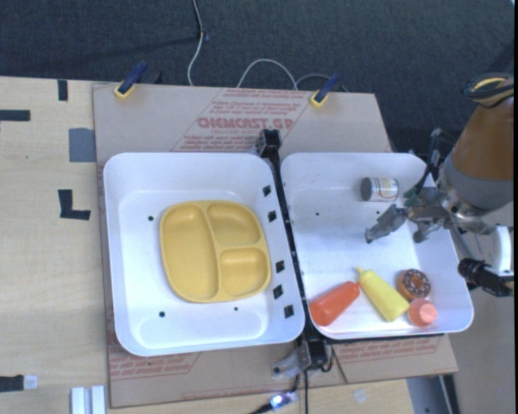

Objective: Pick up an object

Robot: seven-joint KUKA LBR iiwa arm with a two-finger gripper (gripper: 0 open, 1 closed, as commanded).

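Observation:
My gripper point(401, 230) hangs over the right bin point(328, 201), near its right wall. Its two dark fingers stand open, and nothing is between them. A small silver can point(380, 189) lies on its side just up and left of the gripper. Toward the bin's front lie a yellow squeeze bottle point(382, 294), an orange-red carrot-shaped piece point(335, 303), a brown frosted donut point(413, 283) and a small pink-orange piece point(423, 313). All of these lie below the gripper and apart from it.
The left bin point(134, 197) holds a yellow divided plate point(214, 250). A black divider with clips point(281, 231) runs between the bins. The arm's orange and grey body point(483, 158) stands at the right edge. Cardboard point(242, 119) lies under both bins.

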